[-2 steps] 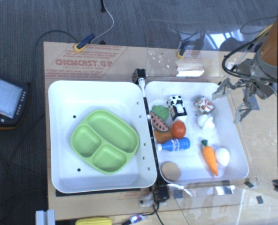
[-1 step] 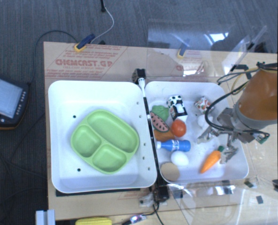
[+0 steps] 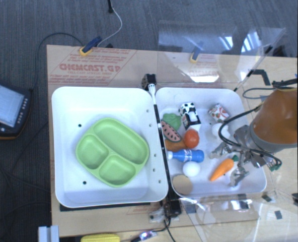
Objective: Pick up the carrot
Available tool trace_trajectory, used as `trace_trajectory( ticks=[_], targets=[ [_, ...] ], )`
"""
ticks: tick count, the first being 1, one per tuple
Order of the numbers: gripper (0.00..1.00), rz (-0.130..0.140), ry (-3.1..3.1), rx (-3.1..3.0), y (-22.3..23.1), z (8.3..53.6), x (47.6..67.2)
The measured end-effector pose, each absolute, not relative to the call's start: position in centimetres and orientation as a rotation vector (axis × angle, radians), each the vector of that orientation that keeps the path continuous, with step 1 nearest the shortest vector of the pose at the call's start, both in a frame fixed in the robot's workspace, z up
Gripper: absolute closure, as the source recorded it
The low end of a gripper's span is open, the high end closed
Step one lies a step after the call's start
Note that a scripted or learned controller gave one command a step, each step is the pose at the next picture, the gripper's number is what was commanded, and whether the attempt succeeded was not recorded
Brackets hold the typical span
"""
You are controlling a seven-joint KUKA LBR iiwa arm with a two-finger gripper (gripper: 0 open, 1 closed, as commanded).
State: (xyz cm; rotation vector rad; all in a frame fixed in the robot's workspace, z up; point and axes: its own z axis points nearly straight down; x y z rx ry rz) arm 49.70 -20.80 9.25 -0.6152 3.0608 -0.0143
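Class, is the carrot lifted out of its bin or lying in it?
Lying in it: the carrot rests on the right bin's floor beside the hand.

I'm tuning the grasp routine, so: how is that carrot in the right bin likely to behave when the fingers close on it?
The carrot looks like a smooth moulded toy, so probably stiff and light. Its tapered, rounded body may squirt out of a pinch or roll. It lies tilted on the right bin floor, right beside the gripper, so a nudge could shift it.

Green divided plate (image 3: 113, 153) in left bin (image 3: 68, 102)
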Motion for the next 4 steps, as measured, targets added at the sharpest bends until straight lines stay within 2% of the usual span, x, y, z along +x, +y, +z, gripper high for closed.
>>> trace_trajectory(
  ticks=[1,2,3,4],
  targets=[
    [0.0,-0.006,3.127,-0.018,-21.1,9.2,49.7],
    [0.0,-0.01,3.074,-0.519,-22.1,9.2,49.6],
    [0.0,-0.006,3.127,0.0,-22.3,9.2,49.6],
    [0.0,-0.011,3.116,-0.06,-22.3,9.2,49.3]
  ],
)
